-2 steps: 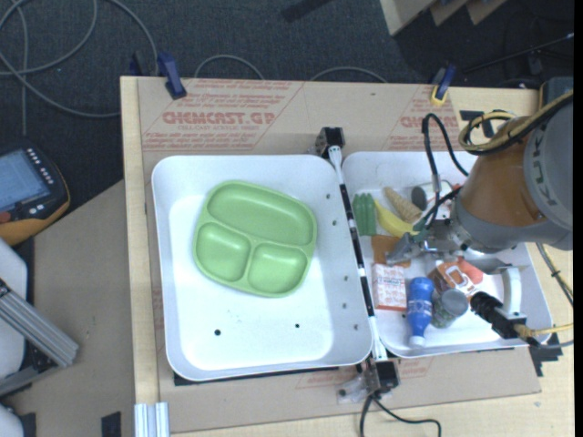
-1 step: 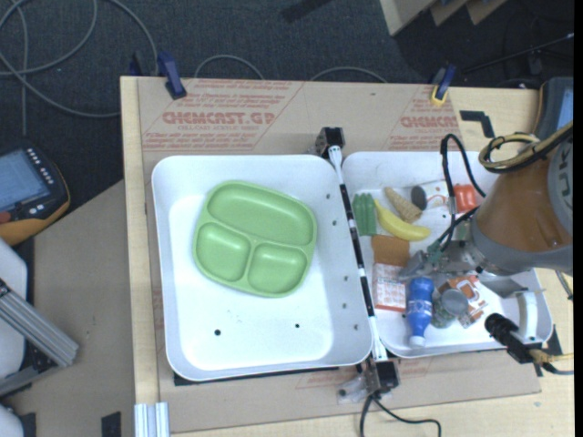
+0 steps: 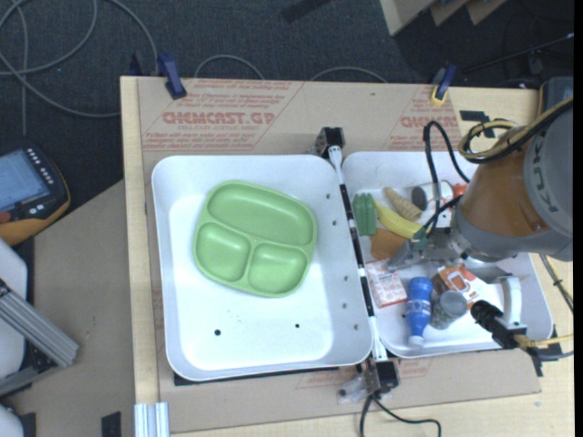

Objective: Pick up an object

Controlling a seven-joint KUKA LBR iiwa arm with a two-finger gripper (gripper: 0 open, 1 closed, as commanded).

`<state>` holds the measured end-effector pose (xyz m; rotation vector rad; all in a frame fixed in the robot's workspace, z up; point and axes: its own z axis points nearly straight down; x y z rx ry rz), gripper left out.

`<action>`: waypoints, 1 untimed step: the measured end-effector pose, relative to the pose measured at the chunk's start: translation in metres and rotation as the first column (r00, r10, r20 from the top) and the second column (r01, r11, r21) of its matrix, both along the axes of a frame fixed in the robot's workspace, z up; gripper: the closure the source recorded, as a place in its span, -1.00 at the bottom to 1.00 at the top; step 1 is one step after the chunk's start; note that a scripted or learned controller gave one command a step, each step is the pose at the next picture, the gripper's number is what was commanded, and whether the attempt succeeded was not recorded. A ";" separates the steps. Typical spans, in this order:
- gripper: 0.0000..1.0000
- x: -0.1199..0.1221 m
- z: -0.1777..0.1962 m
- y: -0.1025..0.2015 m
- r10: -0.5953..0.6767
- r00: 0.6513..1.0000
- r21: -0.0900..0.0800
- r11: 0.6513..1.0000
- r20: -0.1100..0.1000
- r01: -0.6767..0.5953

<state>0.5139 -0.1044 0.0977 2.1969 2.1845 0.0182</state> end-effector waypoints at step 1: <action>-1.00 -0.020 0.000 -0.008 0.010 1.000 0.006 1.000 0.011 -0.010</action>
